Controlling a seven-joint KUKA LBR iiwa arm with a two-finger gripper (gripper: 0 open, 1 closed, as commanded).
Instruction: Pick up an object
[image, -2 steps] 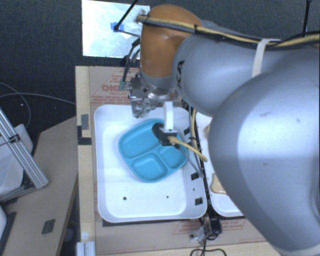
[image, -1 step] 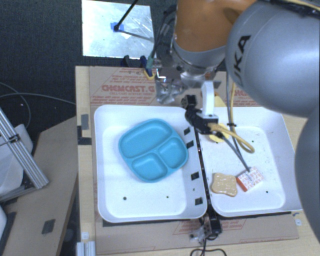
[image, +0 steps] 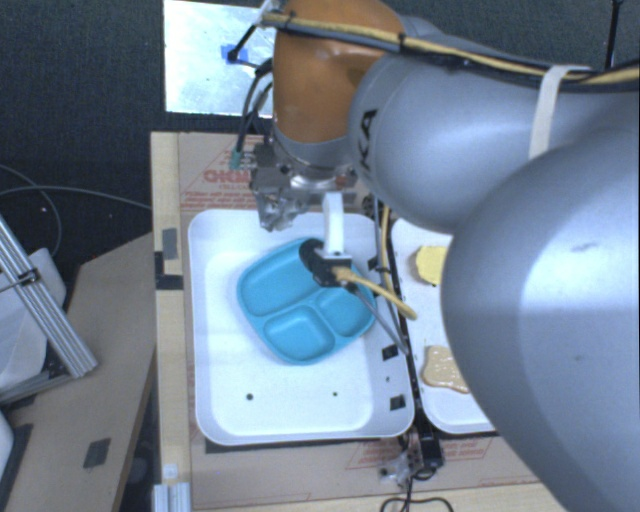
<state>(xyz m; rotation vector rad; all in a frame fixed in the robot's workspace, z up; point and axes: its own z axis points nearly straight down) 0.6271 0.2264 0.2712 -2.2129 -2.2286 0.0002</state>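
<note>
Slippage looks the likeliest failure: the gripper (image: 272, 213), its opening impossible to judge and nothing visibly in it, hangs at the far edge of the white bin (image: 228, 395), the blue plate (image: 296, 310) lying flat just nearer than it, offering only a thin, slick rim.

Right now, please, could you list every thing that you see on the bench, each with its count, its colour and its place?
bins: 2, white, side by side; one on the view's left, one on its right
divided plate: 1, blue, around the middle of the view's left bin
yellow piece: 1, yellow, far part of the view's right bin, partly hidden by the arm
tan piece: 1, beige, nearer part of the same bin, partly hidden
arm: 1, grey with an orange band, reaching in from the view's right
pincer: 1, grey, over the far edge of the view's left bin, beyond the plate
</note>
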